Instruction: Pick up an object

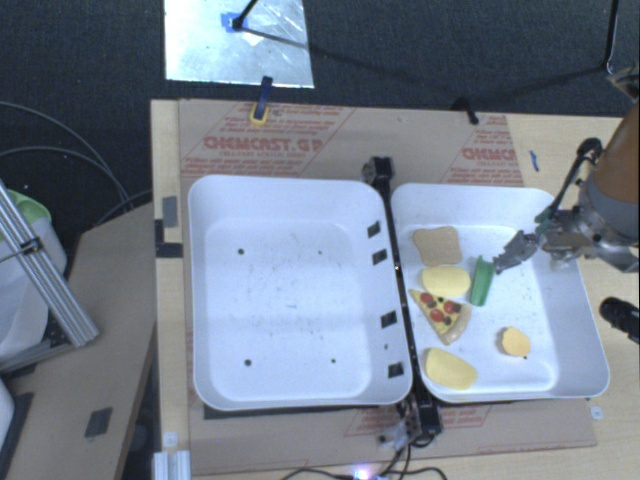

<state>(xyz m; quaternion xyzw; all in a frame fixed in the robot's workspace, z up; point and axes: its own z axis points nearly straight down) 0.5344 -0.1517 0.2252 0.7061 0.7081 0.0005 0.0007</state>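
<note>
While nothing is lifted yet, the pick is undone | gripper point(508, 255) hovers low in the right bin point(575, 318), just beside the green piece point(481, 281) | finger opening cannot be told, nothing visibly between them | arm cut off at frame edge; fingertips small and blurred.

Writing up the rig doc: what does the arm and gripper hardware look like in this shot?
The arm enters from the view's right: a bulky grey body with an orange band above the wrist. A thin dark cable loops up from the wrist area. The gripper is slim, grey metal, tapering to narrow fingers. No markings or labels are legible at this resolution.
</note>
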